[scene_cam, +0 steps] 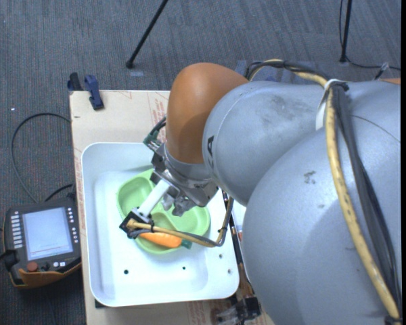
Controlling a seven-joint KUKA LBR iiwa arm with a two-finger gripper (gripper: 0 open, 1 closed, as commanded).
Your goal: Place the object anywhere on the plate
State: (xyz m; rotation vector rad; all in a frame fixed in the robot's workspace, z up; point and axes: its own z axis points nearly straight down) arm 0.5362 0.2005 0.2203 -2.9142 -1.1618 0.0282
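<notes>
A green plate (132,193) sits in the middle of the left white bin (98,202). An orange carrot-shaped object (160,238) lies across the plate's near rim, its left tip pointing towards the bin's left wall. My gripper (178,210) hangs low over the plate, just behind and above the orange object. The big grey arm and its orange band cover the plate's right part. Whether the object sits between the fingers is hidden from this angle.
The arm's bulk hides the right bin. A blue clamp (91,91) grips the bench's far left corner. A teach pendant (44,239) lies on the floor to the left. Bare white bin floor (155,276) shows in front of the plate.
</notes>
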